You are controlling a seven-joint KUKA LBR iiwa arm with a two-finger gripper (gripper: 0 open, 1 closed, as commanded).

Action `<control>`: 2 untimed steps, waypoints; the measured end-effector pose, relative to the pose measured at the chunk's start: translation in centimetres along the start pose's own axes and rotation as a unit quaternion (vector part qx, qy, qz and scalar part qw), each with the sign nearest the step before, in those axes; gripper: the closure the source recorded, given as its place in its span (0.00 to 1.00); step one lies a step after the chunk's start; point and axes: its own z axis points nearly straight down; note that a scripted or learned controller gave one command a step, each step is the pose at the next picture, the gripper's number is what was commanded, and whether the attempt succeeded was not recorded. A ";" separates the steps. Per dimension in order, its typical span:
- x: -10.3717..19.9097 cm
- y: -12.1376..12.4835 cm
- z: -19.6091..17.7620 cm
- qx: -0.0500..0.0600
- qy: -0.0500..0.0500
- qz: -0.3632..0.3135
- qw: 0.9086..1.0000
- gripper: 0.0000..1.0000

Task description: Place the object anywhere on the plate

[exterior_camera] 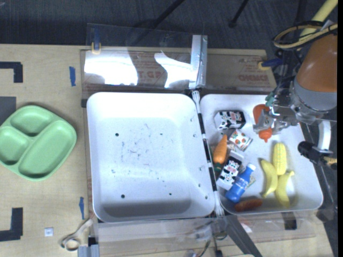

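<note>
We should first get a firm hold on one object, then carry it over to the green plate (36, 142), which lies on the bench well away from the right bin (313, 197). The tool (266, 123) hangs over this bin, beside an orange-red object (260, 113). We cannot tell whether it grips it.
</note>
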 end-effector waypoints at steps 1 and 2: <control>4.6 -8.2 2.1 0.002 0.000 0.032 0.999 1.00; 10.4 -5.0 2.7 0.001 -0.001 0.094 0.996 1.00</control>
